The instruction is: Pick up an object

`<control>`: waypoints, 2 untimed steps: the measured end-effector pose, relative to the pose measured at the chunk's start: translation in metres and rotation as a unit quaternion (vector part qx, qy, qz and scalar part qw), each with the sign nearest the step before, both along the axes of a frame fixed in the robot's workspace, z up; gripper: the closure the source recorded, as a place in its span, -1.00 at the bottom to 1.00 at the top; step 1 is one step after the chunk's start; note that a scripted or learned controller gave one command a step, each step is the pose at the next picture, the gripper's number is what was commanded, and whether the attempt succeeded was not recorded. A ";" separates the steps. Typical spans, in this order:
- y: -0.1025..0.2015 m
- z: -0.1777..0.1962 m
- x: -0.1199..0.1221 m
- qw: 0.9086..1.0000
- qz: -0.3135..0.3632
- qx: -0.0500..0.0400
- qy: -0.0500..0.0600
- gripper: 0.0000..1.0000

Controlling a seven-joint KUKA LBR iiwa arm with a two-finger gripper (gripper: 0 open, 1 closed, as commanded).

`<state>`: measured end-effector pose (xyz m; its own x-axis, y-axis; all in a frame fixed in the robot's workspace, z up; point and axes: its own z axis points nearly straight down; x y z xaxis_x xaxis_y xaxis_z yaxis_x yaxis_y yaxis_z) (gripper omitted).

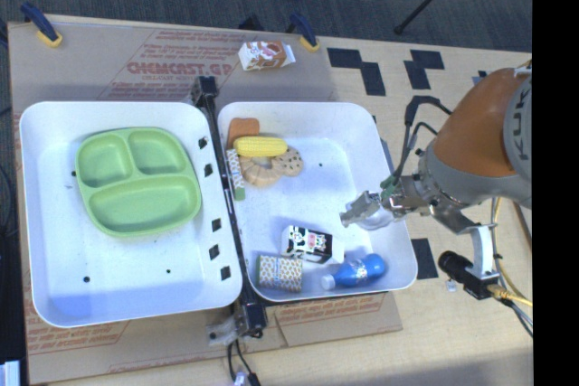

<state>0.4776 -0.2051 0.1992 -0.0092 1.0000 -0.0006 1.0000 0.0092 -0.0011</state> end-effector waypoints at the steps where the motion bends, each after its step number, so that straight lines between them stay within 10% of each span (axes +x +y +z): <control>1: 0.037 0.008 -0.001 1.000 -0.001 0.001 0.001 1.00; 2: 0.037 0.018 0.001 1.000 0.001 0.001 0.000 1.00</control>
